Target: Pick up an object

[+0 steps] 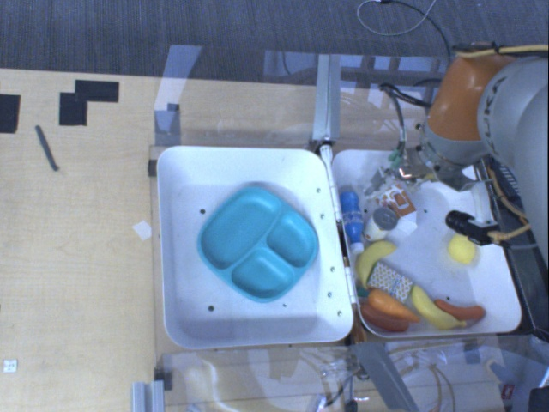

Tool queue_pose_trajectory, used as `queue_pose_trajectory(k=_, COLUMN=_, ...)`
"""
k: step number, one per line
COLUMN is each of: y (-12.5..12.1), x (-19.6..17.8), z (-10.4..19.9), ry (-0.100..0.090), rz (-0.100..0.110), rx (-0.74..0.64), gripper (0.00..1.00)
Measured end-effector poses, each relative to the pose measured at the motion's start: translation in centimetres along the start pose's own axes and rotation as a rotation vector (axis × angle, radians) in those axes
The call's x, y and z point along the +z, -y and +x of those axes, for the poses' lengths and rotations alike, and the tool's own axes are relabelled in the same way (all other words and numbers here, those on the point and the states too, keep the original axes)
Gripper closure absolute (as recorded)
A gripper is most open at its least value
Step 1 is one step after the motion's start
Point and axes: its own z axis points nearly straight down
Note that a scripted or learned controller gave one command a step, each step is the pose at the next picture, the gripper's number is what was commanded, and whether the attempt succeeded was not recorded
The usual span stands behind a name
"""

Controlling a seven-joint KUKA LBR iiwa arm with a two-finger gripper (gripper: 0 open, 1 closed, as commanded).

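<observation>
Objects sit heaped in the right bin [506,312]: blue bottle [350,217] w/ long axis along the divider, bananas [374,258], carrot [391,303], yellow ball [462,250]. Claw [403,168] is at that bin's far edge, half hidden under the orange-banded arm [480,101]; can't tell its state. Left bin [180,316] carries a teal divided tray [258,242], w/ open floor all round. Counter [77,273] lies bare to the left.

Bright, even overhead light, soft shadows inside the white bins [171,256], slight overall softness, mild glare.
</observation>
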Motion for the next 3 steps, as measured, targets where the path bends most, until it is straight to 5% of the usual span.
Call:
queue_pose_trajectory(k=1, y=-1.0, x=3.9, z=-2.8, ry=0.001, rz=-0.002, rx=0.057, gripper=0.0)
queue_pose_trajectory(k=2, y=-1.3, x=2.4, z=-2.7, ry=0.003, rz=-0.008, rx=0.052, gripper=1.0)
queue_pose_trajectory(k=3, y=-3.2, x=-6.1, z=2.2, ry=0.0, rz=-0.001, rx=0.158, gripper=1.0)
